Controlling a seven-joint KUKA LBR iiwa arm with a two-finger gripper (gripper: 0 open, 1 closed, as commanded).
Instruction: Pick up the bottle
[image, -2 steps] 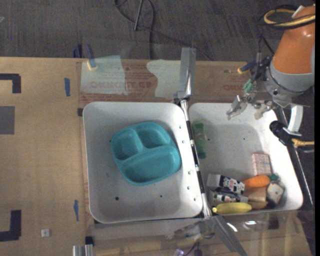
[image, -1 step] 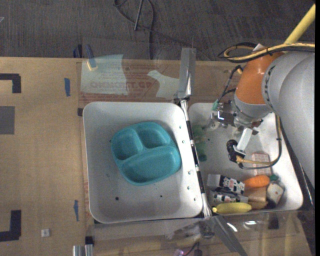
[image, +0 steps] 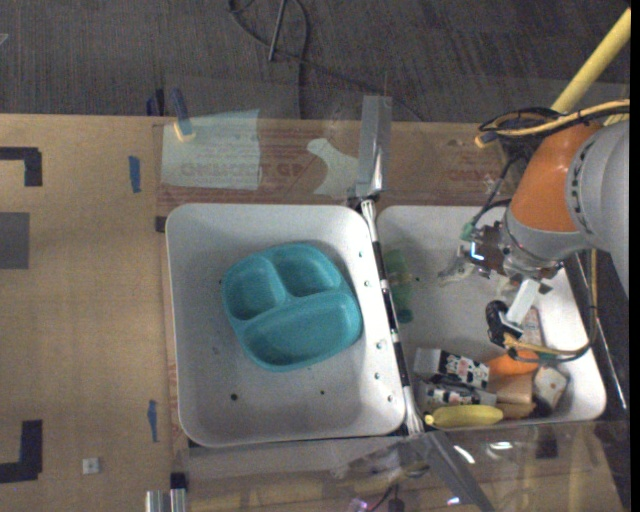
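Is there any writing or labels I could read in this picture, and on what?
Faint print on the clear plastic sheet taped to the brown bench: too blurred to read.
Black-and-white markings on the small box in the right white bin: too small to read.
Nothing else legible.

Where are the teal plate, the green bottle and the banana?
teal plate (image: 290, 308), camera view, on its large lower compartment.
green bottle (image: 399, 280), camera view, on its body beside the divider.
banana (image: 466, 416), camera view, on its middle.

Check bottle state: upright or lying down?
Lying down. The green bottle rests lengthwise along the right bin's left wall, its long side facing the camera.
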